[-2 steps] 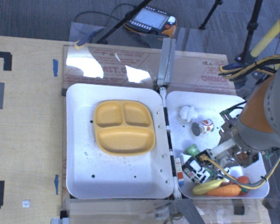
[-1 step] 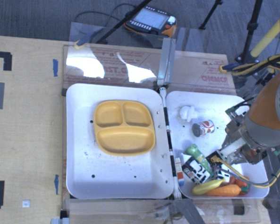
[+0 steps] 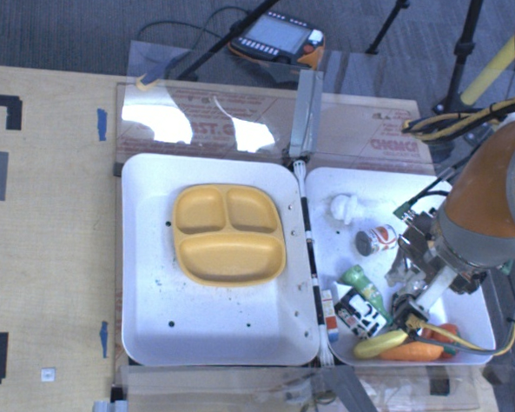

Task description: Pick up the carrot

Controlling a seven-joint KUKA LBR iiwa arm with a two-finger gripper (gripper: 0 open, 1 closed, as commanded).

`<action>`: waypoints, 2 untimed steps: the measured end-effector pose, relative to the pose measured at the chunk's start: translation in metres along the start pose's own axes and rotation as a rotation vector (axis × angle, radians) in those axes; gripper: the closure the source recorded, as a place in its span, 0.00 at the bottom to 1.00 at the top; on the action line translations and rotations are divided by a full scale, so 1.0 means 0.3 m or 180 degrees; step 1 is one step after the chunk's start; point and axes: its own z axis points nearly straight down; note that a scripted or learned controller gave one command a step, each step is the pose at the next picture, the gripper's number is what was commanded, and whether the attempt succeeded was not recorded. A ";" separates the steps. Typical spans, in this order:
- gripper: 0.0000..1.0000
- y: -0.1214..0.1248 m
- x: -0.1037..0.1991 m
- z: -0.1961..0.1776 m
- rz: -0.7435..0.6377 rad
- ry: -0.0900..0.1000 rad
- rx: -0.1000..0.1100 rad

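1 carrot [image 3: 423, 350] just below the hand [image 3: 410, 316]; grip state unclear

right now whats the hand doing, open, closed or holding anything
Hand: low in the right bin, just above the carrot and the banana; whether it is open, closed or holding anything cannot be told.

Carrot [image 3: 423, 350] partly under banana [image 3: 381, 343], arm [image 3: 493, 193] cut off at right edge
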 end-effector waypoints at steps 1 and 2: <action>1.00 0.101 -0.108 -0.614 -0.0182 0.0000 -0.0014; 1.00 0.324 -0.055 -0.405 0.0241 -0.0002 0.0001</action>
